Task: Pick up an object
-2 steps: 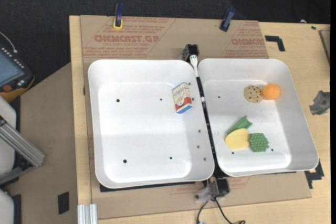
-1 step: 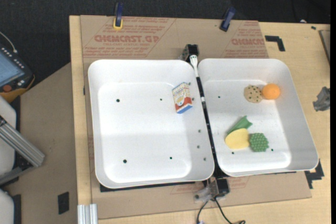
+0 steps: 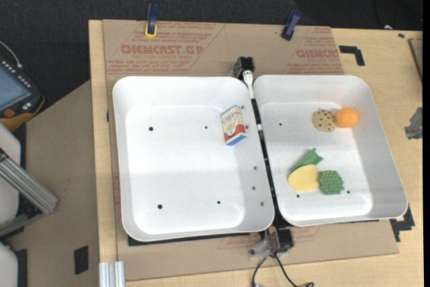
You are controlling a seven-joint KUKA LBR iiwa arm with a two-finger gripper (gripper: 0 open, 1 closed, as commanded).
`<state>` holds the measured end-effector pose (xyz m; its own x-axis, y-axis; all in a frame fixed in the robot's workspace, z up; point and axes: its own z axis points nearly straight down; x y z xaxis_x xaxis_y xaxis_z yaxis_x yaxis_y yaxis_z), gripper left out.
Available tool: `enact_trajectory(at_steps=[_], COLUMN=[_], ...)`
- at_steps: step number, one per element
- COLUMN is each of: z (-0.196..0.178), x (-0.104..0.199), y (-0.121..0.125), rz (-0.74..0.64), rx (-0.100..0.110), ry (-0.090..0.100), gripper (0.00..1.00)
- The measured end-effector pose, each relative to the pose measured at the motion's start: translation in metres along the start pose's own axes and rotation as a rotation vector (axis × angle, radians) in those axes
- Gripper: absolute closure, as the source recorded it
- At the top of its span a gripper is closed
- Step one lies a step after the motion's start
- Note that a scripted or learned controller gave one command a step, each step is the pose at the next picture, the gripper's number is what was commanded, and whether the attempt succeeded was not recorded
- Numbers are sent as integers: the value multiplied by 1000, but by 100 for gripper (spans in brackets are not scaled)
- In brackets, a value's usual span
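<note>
Left bin (image 3: pixel 134 165) holds a small carton (image 3: pixel 233 126); right bin (image 3: pixel 383 165): cookie (image 3: pixel 324 120), orange (image 3: pixel 347 117), lemon (image 3: pixel 303 179)

carton (image 3: pixel 233 126) in left bin (image 3: pixel 134 165), cookie (image 3: pixel 324 120) beside ball (image 3: pixel 347 117) in right bin (image 3: pixel 376 165)

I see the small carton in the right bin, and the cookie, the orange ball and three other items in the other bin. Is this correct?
Not quite. The small carton lies in the left bin, near its right wall, as the camera view shows. The cookie, the orange ball and three other items are in the right bin.
</note>
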<state>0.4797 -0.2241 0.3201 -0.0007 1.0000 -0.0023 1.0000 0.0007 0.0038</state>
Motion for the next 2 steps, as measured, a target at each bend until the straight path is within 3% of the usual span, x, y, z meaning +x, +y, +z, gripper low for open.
enact_trajectory(at_steps=[2], z=[-4], x=[0], y=[0], rz=[0], rx=[3], ry=[2], gripper=[100])
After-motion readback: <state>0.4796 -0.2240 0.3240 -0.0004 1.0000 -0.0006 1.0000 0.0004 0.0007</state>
